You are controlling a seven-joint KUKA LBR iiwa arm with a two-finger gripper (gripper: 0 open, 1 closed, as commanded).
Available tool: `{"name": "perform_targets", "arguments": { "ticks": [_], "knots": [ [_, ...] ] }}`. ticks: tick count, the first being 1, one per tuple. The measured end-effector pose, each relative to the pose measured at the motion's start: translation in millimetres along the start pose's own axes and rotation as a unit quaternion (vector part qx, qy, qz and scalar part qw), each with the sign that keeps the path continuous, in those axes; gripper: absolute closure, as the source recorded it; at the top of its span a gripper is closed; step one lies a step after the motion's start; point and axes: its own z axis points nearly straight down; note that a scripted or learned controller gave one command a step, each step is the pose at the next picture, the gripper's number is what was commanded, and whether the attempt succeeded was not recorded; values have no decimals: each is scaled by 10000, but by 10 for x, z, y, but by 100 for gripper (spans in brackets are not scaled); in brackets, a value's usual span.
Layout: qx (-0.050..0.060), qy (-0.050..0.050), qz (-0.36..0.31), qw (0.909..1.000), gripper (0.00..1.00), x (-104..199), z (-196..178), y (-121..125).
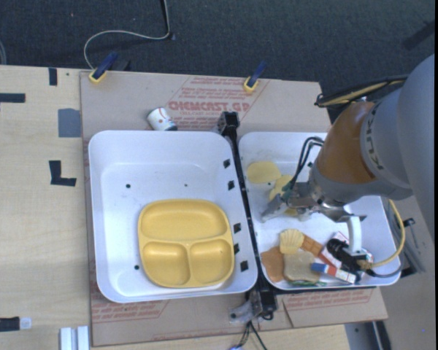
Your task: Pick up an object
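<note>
I had the tool (271,208) down in the right bin (383,217), prongs spread, pinching nothing. Yellow disc (261,172) lay just beside it, toys (299,257) nearby. Nothing lifted; grasp not yet done.

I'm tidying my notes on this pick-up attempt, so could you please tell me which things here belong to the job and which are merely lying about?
Part of the job:
- gripper, low in the right bin
- pale yellow round piece
- jumbled small objects by the near wall

Lying about:
- yellow divided tray in the left bin
- small white cup on the cardboard
- clamps
</note>
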Motion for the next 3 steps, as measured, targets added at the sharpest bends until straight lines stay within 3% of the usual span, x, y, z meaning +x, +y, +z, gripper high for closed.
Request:
{"name": "perform_targets", "arguments": {
  "ticks": [2,3],
  "knots": [
    [7,8,0,10000,0,-1,27,1296],
    [28,1,9,10000,0,78,26,1278]
  ]
}}
